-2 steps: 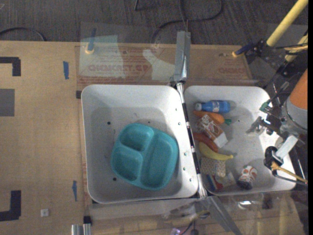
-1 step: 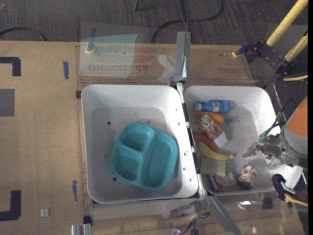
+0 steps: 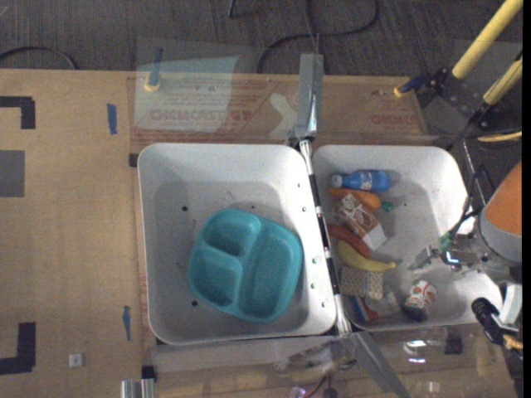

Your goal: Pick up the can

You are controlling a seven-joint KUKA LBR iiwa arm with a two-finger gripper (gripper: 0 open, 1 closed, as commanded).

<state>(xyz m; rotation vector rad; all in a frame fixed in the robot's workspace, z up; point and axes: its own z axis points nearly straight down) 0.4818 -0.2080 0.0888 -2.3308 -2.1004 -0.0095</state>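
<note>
Camera view, can (image 3: 420, 297) just below gripper (image 3: 430, 258)

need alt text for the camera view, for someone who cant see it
The gripper hovers in the right bin just above a small can. Left of it lie a banana, a blue bottle and packets. The left bin holds a teal divided tray.

Both bins (image 3: 166, 172) look like smooth, matt white plastic; the teal tray (image 3: 246, 264) is glossy moulded plastic, and the can (image 3: 419, 298), just below the gripper (image 3: 427, 258), shows a printed sheen
</note>
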